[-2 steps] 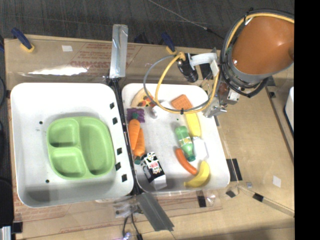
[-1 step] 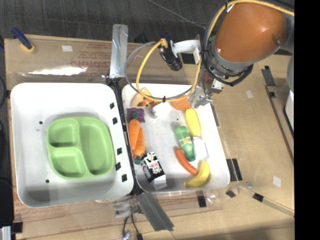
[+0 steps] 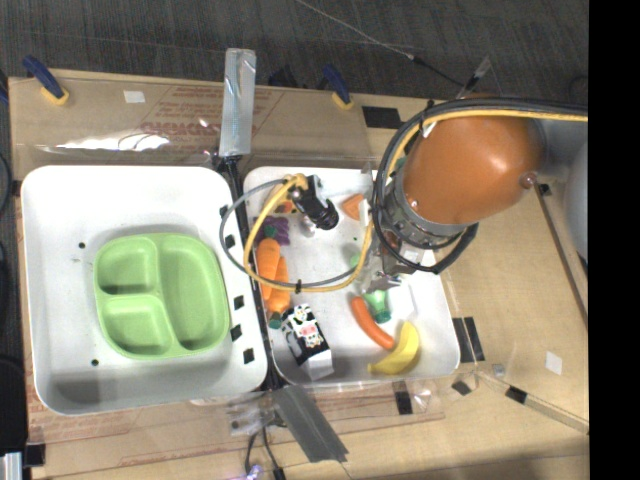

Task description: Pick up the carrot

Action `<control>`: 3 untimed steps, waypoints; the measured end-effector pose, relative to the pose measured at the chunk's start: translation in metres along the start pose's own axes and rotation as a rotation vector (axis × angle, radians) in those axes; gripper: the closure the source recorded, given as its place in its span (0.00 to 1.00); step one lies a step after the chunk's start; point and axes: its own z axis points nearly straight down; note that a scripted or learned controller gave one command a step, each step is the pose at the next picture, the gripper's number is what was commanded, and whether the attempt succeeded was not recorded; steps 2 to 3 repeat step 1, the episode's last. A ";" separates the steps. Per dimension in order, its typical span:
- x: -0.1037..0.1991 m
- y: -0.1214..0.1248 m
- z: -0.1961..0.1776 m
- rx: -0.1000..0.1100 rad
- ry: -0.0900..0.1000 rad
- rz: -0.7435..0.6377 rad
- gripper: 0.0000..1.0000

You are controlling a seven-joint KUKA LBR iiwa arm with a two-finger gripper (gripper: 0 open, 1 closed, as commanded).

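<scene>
In the right bin (image 3: 440,353) an orange carrot (image 3: 371,324) with a green top lies near the front, slanting towards a yellow banana (image 3: 400,350). A second, thicker orange carrot-like piece (image 3: 270,266) lies along the bin's left wall. My gripper (image 3: 378,282) hangs below the big orange wrist band (image 3: 465,168), just above the first carrot's green end. The arm's body hides most of it. Nothing shows as held.
A black-and-white cow-patterned box (image 3: 307,336) stands at the bin's front left. A purple item (image 3: 279,231) and a small orange piece (image 3: 352,206) lie at the back. Yellow and grey cables (image 3: 262,223) loop over the bin. The left bin holds a green divided tray (image 3: 160,293).
</scene>
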 end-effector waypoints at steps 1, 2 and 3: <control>0.048 -0.025 -0.078 -0.001 0.012 0.014 1.00; 0.048 -0.025 -0.078 -0.001 0.012 0.014 1.00; 0.048 -0.025 -0.078 -0.001 0.012 0.014 1.00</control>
